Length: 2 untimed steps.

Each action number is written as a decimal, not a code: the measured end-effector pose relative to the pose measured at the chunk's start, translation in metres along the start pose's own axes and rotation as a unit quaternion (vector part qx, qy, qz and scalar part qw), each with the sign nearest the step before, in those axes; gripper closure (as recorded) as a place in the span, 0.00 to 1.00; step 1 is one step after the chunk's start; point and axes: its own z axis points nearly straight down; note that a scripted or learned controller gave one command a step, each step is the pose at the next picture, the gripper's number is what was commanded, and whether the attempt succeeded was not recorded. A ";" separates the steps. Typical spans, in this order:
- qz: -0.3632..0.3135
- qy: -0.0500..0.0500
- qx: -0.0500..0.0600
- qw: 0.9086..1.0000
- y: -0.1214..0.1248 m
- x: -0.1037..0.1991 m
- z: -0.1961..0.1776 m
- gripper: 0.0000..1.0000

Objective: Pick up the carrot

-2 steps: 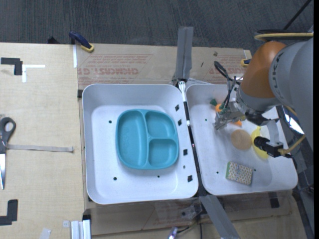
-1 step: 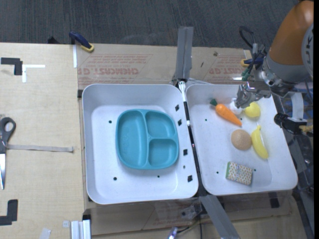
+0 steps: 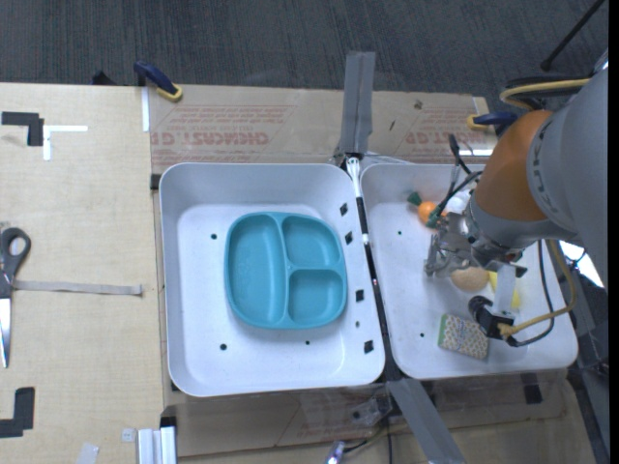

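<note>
The carrot (image 3: 426, 211) is a small orange piece with a green tip, lying near the back of the right bin (image 3: 406, 341). The arm's wrist partly hides it. My gripper (image 3: 443, 256) hangs low over the right bin's floor, just in front of the carrot and slightly to its right. Nothing shows whether the gripper touches the carrot.
A beige egg-shaped object (image 3: 471, 278) lies right beside the gripper, with a yellow item (image 3: 509, 296) next to it. A speckled sponge (image 3: 463, 336) sits at the right bin's front. A blue divided plate (image 3: 286, 270) lies in the left bin (image 3: 189, 288). Scissors (image 3: 10, 259) rest on the bench at far left.
</note>
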 end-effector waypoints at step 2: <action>0.095 -0.001 -0.001 0.995 -0.014 -0.090 -0.234 1.00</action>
